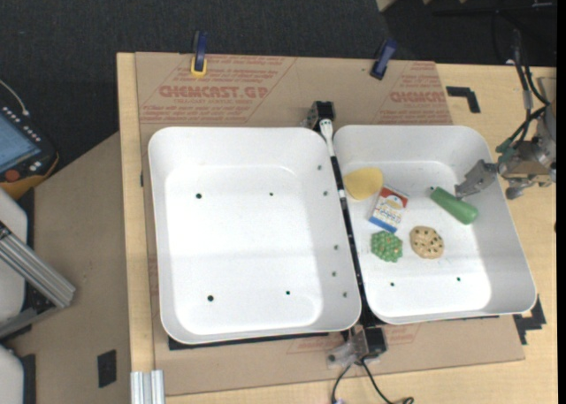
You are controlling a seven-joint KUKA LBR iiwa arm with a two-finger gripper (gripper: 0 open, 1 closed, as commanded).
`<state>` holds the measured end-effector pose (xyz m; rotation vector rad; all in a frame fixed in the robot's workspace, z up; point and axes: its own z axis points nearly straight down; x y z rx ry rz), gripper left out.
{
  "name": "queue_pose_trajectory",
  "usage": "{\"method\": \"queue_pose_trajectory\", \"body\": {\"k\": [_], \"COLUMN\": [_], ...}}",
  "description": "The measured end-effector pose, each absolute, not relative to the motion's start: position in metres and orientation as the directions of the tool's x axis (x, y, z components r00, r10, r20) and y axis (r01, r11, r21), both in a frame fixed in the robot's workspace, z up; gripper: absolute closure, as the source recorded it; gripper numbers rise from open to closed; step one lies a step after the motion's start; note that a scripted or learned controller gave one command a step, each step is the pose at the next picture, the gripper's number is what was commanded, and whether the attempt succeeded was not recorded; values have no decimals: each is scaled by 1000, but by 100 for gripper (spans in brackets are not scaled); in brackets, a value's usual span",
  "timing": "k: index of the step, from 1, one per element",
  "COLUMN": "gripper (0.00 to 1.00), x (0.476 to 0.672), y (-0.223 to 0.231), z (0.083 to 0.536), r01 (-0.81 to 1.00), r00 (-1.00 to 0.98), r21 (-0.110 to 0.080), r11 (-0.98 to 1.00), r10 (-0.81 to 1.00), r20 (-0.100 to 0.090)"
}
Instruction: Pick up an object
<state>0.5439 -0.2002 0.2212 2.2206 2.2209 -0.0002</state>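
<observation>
Dark carpet surrounds the bench (pixel 133 217), which is topped with a brown cardboard sheet (pixel 292 84) printed in red lettering and pinned at its far edge by two clamps (pixel 199 53). Two shallow white bins sit side by side on it. Left bin (pixel 177 217) has only small dark holes dotting its floor. Right bin (pixel 495 287) has all the stuff, bunched toward its left half and middle: a yellow lumpy thing (pixel 363 183) near the dividing wall on the far side, a small red, white and blue packet (pixel 388 209) just beside it toward the near edge, a green knobbly piece (pixel 386 246) nearer still, and a round cookie (pixel 427 241) right next to that one. A green cylinder (pixel 455 204) lies tilted, more toward the bin's right side.

So the gripper (pixel 478 179) comes in over the right bin's right rim, with its grey tip sitting just at the far end of the green cylinder. Whether it's touching, honestly can't say. Can't tell how wide the jaws are either, it's just a grey blob from this angle. Nothing visibly held between them.

A black bracket (pixel 323 115) sits at the far end where the bins meet.
</observation>
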Motion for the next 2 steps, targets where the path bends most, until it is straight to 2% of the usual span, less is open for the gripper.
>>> {"method": "queue_pose_trajectory", "body": {"k": [1, 2], "gripper": [0, 100], "x": [616, 614], "y": [-225, -224], "z": [366, 368], "r01": [1000, 1000], "r00": [-3, -2], "r21": [21, 6], "r11": [3, 2], "r10": [1000, 1000], "r20": [-10, -5]}}
